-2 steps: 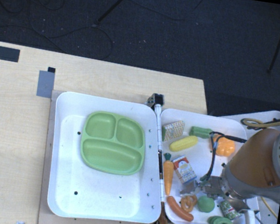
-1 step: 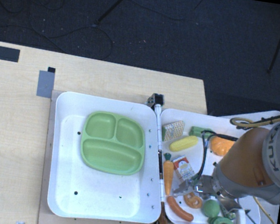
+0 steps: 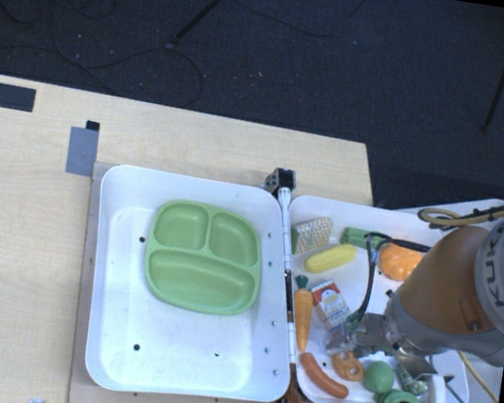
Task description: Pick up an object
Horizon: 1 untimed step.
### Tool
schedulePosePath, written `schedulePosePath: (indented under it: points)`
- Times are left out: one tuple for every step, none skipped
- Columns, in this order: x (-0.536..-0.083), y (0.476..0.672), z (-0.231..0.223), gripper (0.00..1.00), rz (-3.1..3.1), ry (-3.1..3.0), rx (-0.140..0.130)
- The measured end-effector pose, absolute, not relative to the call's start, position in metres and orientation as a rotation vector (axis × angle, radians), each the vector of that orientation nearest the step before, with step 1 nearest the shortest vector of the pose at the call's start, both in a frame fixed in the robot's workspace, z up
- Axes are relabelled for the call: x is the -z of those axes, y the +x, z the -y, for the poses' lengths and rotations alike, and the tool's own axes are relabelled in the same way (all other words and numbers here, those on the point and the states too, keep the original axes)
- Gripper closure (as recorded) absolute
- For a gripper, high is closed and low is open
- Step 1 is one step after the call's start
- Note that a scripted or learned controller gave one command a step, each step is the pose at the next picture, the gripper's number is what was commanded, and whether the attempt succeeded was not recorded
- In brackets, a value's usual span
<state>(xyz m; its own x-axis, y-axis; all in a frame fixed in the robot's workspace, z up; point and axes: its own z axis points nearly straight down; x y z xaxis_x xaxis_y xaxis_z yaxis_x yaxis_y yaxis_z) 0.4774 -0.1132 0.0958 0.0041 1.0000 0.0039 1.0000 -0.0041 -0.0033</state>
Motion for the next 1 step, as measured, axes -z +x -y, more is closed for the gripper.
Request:
schedulePosePath:
  points:
    - [-0.1849,0.4831,0.0484,1.0,2.218,-2.216,-0.007]
